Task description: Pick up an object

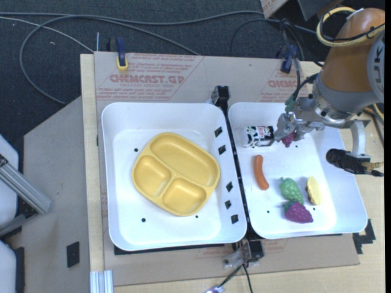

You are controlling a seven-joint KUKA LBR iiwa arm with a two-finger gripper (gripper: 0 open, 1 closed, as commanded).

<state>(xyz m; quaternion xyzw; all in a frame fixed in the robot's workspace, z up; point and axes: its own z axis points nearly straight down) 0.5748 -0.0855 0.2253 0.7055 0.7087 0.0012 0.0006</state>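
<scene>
1. My two-finger gripper [287,133] hangs low over the back of the right-hand shallow white bin [342,215], wrist tipped down from the orange-banded grey arm [351,54] that reaches in from the right.
2. Whether the gripper is spread or pressed together, I cannot tell; from up here it reads as a dark cluster with a hint of pink at the tip.
3. Nothing visibly sits in its grasp, so I won't claim a hold.
4. Just beside it, toward the divider, lies the small black-and-white toy cow [258,135]. It looks close enough to be touching the tip, but I can't be sure of contact. I judge that's the piece I'm lined up on.
5. Nearer the front of the same bin, well clear of my tip: an orange-red plastic sausage [261,172] lying lengthwise, a green lumpy plastic vegetable [292,189], a purple plastic grape bunch [298,212] just in front of it, and a pale yellow plastic wedge [313,191] beside the green one.
6. These toys lie loose and spaced out, which I'd say leaves room for a descent on any one without knocking a neighbour.
7. Across the black divider strip [231,163], the left-hand white bin [116,224] holds a yellow plastic divided plate [176,173], lying flat with its compartments facing up, far from my reach line.
8. Both bins sit on a cardboard-covered bench [159,72], clamped at the back by a blue-and-yellow clip [121,54].
9. My call: the pick is not yet made.
</scene>
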